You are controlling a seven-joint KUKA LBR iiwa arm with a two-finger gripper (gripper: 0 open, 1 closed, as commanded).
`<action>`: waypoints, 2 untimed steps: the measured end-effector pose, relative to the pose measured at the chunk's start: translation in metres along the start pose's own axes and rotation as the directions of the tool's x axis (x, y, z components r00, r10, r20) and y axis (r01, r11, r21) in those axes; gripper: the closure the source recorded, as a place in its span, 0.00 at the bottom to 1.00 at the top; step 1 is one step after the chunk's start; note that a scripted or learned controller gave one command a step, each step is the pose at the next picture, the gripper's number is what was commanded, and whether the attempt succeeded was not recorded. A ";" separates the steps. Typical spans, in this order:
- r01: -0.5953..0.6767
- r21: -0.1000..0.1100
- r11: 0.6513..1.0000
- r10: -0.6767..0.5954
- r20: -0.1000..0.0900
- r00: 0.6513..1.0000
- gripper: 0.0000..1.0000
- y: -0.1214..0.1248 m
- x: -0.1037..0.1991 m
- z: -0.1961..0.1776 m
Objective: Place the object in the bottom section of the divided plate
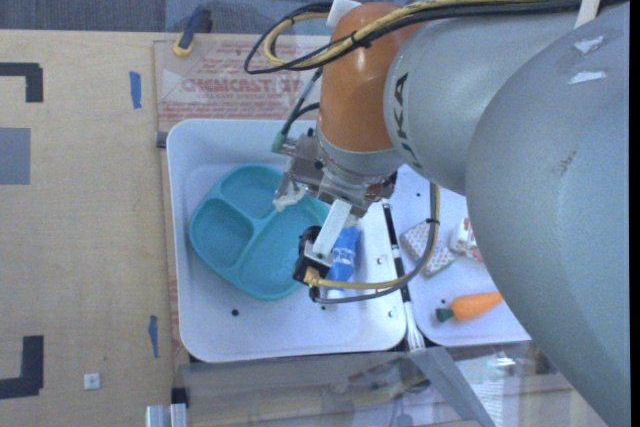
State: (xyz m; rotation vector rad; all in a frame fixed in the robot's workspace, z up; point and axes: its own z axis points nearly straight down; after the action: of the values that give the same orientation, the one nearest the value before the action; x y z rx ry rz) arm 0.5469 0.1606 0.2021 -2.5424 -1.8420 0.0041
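The tool (pixel 335 193) hangs over the right side of the teal plate (pixel 235 235) in the left bin (pixel 200 315), and whether it is wide or narrow cannot be told, while the blue object (pixel 345 253) lies just beside the plate's right rim, so the placing looks not yet done.

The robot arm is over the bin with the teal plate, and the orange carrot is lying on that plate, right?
Not quite. The carrot is not on the teal plate. It lies in the other bin, the one on the right of the camera view, apart from the plate. The rest is right.
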 end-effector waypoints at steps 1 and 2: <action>-0.002 0.000 1.000 0.002 -0.001 1.000 1.00 0.001 -0.001 -0.010; 0.726 -0.008 0.688 -0.726 0.003 0.688 1.00 0.027 0.011 -0.082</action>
State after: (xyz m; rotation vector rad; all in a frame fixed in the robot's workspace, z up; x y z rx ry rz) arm 0.5763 0.1627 0.2844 -1.6113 -2.7011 -0.0052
